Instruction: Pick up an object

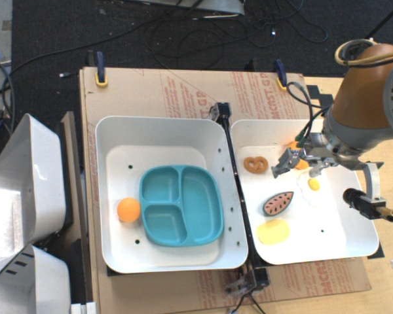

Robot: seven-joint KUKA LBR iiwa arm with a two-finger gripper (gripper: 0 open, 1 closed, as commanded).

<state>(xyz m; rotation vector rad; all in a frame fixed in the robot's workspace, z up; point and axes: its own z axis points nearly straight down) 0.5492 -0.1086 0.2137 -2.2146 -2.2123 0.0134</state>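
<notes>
Pretzel [255, 165] lies in the right bin [354, 241], just left of the hand [300, 162], whose finger spread and load I cannot tell.

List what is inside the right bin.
The right bin holds a pretzel, a watermelon slice, a yellow flat piece and a small yellow item. The gripper covers most of something orange there.
</notes>
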